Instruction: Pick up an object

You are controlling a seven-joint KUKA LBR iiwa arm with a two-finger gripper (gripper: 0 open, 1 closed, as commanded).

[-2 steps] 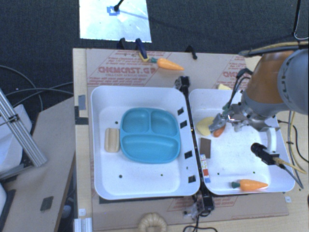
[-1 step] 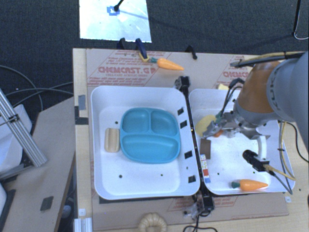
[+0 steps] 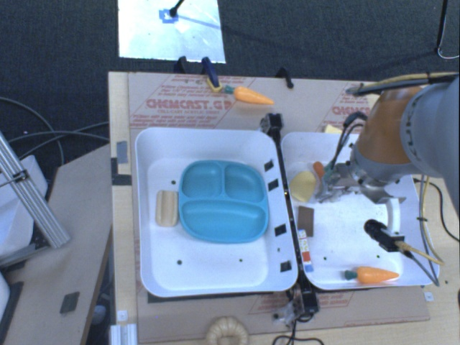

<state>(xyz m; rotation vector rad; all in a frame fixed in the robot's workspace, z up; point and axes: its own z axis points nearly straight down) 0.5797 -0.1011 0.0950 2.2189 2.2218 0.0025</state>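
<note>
Camera view, arm: grey arm reaches in from the right over the right bin.
Gripper: gripper low in the right bin's far-left part; how far it is open cannot be told, and nothing is seen held.
Nearest objects: pale yellow piece just left of the gripper; small orange piece just beyond it; brown block nearer.
Other objects: carrot at the near edge; blue plate and tan block in the left bin.
Risk: crowded pieces near the dividing wall may be pushed aside, or the grip may close on nothing.
</note>
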